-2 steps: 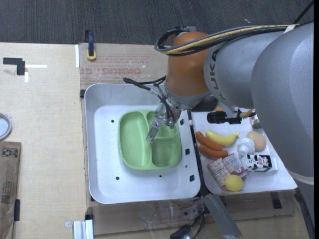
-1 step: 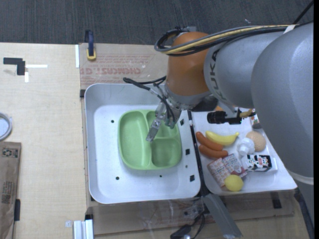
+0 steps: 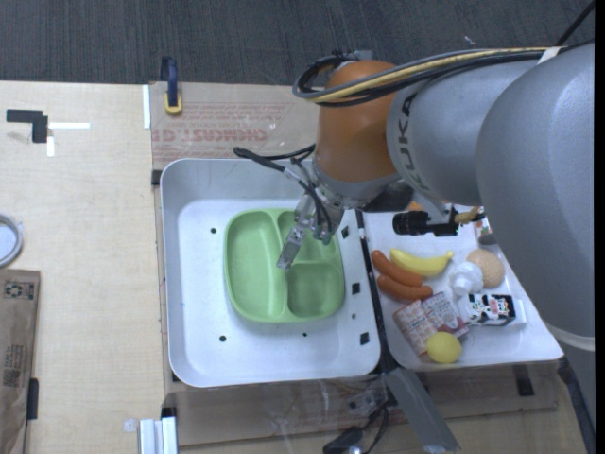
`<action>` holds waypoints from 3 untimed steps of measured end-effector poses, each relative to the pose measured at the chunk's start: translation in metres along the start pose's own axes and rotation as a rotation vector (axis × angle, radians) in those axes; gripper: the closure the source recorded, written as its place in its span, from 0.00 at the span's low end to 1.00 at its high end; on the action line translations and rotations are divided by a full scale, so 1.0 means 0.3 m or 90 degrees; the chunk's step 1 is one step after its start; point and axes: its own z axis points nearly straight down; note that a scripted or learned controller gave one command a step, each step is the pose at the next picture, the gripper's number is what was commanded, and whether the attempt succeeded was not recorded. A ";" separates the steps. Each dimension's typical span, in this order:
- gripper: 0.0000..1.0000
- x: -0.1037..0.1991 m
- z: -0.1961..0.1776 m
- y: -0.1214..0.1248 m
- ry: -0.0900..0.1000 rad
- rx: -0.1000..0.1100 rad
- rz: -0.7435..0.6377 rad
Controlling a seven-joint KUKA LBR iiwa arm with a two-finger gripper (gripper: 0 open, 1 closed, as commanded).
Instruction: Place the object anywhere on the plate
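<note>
Hovering low over the pale green, two-compartment plastic plate [image 3: 248, 272], near its dividing ridge: the grey metal hand [image 3: 304, 239], below the arm's orange band. Cannot tell whether spread or pressed together, nor whether anything is pinched in it; too dark and cluttered at the tip to judge.

Resting in the shallow white bin [image 3: 189, 282] on the view's left, the plate, both compartments apparently bare. Lying in the neighbouring white bin [image 3: 529, 348], well apart from the plate: a yellow toy banana [image 3: 421, 261], two orange sausage-like pieces [image 3: 402, 282], a small black-and-white carton [image 3: 492, 308], a reddish crinkled packet [image 3: 425, 318] and a round yellow lemon [image 3: 444, 348]. Hard to say which of these is the task's object; probably one of them, so likely not yet placed.

To do the step well:
- Confirm a real grip before counting on a release; if nothing is carried, go back across the wall between the bins.
- Lower straight down over the middle of a compartment, away from the ridge and the raised rim, so nothing tips or rolls out.
- Release close to the plate's surface, then lift vertically to avoid dragging the plate across the bin.
</note>
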 end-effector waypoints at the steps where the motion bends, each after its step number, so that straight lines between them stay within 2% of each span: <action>1: 0.00 -0.155 -0.237 0.009 -0.002 -0.001 -0.125; 2: 0.00 -0.018 0.096 0.268 -0.001 -0.001 -0.133; 3: 0.00 -0.062 0.097 0.152 0.000 0.000 0.004</action>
